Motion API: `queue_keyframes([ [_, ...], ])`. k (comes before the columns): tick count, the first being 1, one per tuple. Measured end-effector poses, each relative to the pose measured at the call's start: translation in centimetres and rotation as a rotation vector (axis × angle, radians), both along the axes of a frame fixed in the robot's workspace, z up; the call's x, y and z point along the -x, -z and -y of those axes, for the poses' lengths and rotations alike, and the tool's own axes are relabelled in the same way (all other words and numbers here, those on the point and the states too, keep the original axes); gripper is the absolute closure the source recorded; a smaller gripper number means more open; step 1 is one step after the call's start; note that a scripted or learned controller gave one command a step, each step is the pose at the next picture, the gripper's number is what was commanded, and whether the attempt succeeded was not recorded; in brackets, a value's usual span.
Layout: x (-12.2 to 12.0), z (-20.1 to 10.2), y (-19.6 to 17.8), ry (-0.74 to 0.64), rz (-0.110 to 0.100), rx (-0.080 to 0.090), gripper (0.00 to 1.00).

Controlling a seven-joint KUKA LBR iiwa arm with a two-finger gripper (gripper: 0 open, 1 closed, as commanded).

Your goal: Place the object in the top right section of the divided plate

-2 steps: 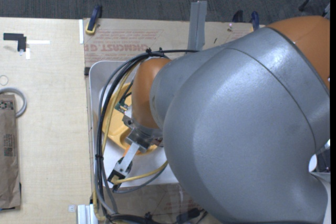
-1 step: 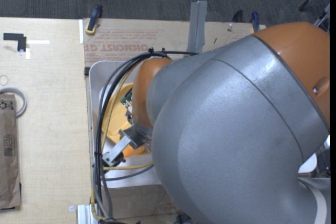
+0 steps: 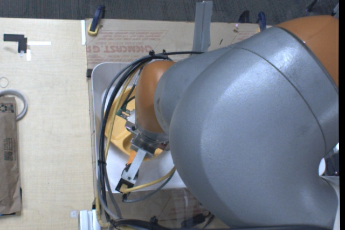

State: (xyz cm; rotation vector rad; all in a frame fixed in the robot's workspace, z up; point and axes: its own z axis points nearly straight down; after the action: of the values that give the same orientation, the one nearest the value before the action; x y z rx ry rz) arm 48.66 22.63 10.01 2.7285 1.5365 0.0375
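Because the arm [image 3: 253, 126] leans in over the bin, view status: most of the bench lies under its grey body.
Bin: the white bin [image 3: 114, 172] shows its left wall and a patch of bare floor.
Divided plate: a yellow plate [image 3: 119, 134] lies in the bin, part of it visible just beside the wrist; its sections cannot be distinguished.
Wrist: the wrist [image 3: 148, 83] points down over the plate, judged a posture for setting something into a section.
Gripper: the gripper [image 3: 141, 144] sits directly above the plate; released or clenched cannot be told.
Object: location cannot be told; judged to be at or under the gripper.
Cables: black cables [image 3: 103, 126] loop slack along the left wall, giving the wrist room to turn.
Step in hand: judged placement over the plate; completion unconfirmed.
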Motion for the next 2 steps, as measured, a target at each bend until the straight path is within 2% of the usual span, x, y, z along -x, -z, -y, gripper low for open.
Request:
queue_keyframes([
  [1,-0.38,-0.27,0.17,0.633,-0.009,-0.016,1.00],
  [2,0.22,0.00,0.23,0.276,-0.006,-0.002,1.00],
])
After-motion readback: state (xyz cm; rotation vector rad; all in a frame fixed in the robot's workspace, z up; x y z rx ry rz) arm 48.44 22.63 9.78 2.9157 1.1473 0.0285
